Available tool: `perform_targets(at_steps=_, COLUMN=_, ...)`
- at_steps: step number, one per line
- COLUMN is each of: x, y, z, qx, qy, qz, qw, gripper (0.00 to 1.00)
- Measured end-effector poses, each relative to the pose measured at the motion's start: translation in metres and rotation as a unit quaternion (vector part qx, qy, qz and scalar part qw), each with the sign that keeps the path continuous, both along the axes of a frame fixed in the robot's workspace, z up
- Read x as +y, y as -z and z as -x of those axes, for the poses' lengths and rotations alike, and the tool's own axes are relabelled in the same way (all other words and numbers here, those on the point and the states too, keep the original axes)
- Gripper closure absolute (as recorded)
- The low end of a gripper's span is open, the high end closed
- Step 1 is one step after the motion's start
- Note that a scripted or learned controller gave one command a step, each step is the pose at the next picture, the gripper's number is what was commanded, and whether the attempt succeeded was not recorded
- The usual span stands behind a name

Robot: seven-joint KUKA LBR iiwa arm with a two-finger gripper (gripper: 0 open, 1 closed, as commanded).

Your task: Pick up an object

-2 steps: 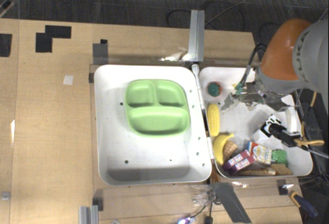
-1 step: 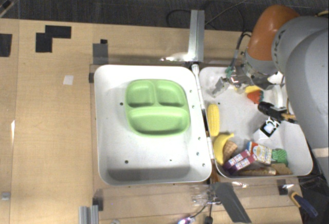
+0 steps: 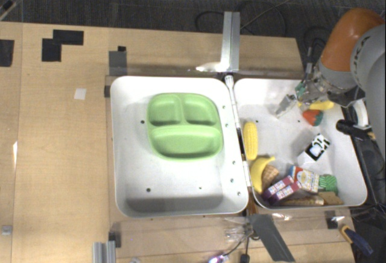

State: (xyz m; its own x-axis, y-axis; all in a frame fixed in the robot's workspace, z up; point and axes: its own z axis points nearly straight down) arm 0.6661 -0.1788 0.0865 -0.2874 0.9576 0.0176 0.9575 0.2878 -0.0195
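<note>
Orange toy [image 3: 313,116] just below jaws

Arm [image 3: 362,53] in from the right, grey, bent down toward the bench. Orange band [image 3: 348,35] up and right of the fingers, grey wrist section just right of them. Gripper [image 3: 304,94] at the arm's left end, low, pointing down and left. Fingers too small and blurred for any read on the gap between them. Small yellow and orange shapes touching or just right of the fingertips; held or merely lying there, cannot tell. Dark cabling down the arm's right side, below and right of the fingers.
</note>
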Motion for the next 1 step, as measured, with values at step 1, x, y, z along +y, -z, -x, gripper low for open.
perform_targets(at_steps=1, x=0.0006, y=-0.0135, z=-0.0054, qx=-0.011, qy=-0.005, qz=0.0040, qw=0.9999, gripper=1.00)
